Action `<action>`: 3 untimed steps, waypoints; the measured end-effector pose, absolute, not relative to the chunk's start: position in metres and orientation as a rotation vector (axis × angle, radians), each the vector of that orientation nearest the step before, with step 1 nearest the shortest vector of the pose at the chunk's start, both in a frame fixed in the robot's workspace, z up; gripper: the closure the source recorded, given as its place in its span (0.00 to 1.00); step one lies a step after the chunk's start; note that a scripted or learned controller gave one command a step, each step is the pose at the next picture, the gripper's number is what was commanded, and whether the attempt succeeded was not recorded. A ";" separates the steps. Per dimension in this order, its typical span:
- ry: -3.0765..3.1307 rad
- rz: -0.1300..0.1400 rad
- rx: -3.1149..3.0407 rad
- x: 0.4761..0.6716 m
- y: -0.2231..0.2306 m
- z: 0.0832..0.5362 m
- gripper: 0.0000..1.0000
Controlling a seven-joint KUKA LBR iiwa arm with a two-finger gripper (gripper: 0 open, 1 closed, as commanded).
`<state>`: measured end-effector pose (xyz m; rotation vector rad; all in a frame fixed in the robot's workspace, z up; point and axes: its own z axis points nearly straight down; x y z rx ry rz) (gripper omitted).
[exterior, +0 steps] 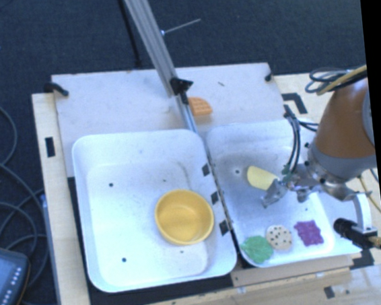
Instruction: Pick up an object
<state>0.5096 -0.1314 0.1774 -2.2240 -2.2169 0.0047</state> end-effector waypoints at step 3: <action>-2.229 -0.006 -2.221 0.514 -0.128 0.174 1.00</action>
